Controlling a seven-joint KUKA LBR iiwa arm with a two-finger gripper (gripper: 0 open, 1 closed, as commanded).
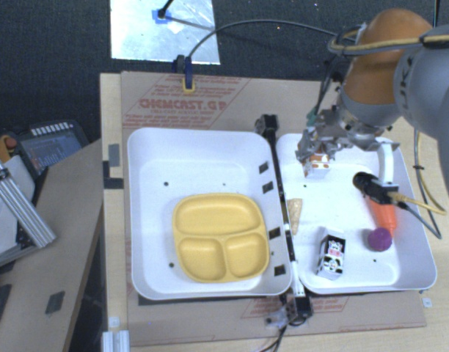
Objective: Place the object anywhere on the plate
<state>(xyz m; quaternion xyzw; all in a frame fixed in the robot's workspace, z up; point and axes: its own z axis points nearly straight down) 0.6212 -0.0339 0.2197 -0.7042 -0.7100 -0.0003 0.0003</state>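
A yellow plate [218, 237] with three compartments lies in the left bin [151, 196], nothing on it. My gripper [314, 155] is low over the back left corner of the right bin [415, 270]. A small white and orange block [317, 169] sits right at its tip, touching or nearly touching it. The gripper's body hides the contact, so whether the block is held is unclear.
In the right bin lie a tan wedge [293, 213] by the divider, a black and white carton [331, 255] near the front, an orange carrot-like piece [386, 217] and a purple lump [379, 239] on the right. The arm crosses the bin's back right.
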